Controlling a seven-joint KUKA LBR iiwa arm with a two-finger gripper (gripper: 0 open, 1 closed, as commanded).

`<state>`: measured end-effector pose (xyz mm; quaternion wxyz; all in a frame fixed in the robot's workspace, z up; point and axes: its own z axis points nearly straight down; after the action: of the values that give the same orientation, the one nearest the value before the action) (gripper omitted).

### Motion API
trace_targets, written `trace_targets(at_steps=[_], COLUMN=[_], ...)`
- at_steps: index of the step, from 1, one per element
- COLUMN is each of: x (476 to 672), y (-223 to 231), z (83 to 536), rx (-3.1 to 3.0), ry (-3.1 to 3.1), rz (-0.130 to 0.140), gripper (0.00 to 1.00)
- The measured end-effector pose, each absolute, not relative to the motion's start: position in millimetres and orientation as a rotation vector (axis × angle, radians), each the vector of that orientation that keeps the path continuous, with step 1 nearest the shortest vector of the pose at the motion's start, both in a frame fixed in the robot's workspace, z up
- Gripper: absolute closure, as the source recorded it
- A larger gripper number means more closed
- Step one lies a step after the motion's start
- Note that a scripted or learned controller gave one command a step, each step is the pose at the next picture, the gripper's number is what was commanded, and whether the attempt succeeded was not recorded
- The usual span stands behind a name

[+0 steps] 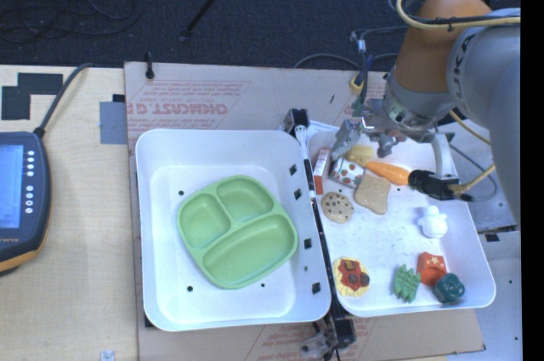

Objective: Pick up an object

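My gripper (363,143) hangs low over the back left part of the right bin (476,245), open, with its two grey fingers spread apart. A pale yellow toy food piece (360,155) lies just below, between the fingers; I cannot tell whether they touch it. Right in front of it lie an orange carrot (387,172), a small red-and-white box (345,172) and a tan bread slice (371,194). A chocolate-chip cookie (337,205) rests near the bin's left wall.
The left bin (161,181) holds a green divided plate (236,229). In the right bin also lie a pizza piece (353,276), green leaves (405,283), a red piece (431,266), a dark green piece (449,289) and a white piece (433,222). A handheld pendant (17,198) sits far left.
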<state>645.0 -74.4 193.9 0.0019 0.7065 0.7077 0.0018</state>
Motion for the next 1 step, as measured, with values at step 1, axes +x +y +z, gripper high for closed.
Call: trace_targets(at_steps=[1], x=[642.7], y=[-116.6], z=[152.0], rx=[2.226], ry=[2.221], rz=[-0.007], gripper=[0.0])
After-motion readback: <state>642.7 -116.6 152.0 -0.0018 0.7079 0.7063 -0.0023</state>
